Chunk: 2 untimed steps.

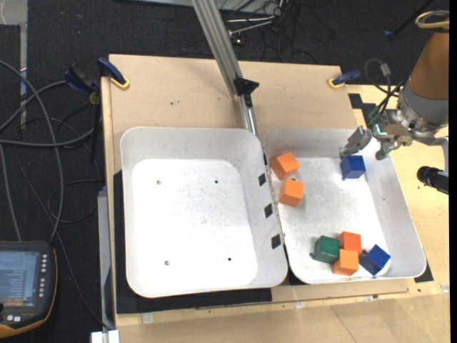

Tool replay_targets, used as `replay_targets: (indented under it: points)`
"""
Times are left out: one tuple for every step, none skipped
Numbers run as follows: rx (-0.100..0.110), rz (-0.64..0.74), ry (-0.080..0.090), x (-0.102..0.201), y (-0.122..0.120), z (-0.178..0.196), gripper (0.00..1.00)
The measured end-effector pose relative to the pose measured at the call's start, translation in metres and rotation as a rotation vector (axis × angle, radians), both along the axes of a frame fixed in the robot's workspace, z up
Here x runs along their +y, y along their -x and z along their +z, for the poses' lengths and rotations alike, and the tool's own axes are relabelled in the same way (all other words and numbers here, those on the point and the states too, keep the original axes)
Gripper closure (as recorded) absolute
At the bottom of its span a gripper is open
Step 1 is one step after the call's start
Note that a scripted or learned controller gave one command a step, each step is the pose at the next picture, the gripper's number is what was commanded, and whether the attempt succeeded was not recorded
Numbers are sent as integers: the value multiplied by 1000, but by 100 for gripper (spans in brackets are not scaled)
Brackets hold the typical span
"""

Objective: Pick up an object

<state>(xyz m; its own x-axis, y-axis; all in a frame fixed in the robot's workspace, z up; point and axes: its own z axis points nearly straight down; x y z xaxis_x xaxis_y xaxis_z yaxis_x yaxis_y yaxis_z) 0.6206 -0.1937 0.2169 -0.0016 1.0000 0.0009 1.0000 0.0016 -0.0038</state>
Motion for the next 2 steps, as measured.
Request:
replay_targets:
  points:
    - [-2, 1, 2, 0, 0, 2, 0]
    - [2, -2, 0, -3, 4, -61, 0]
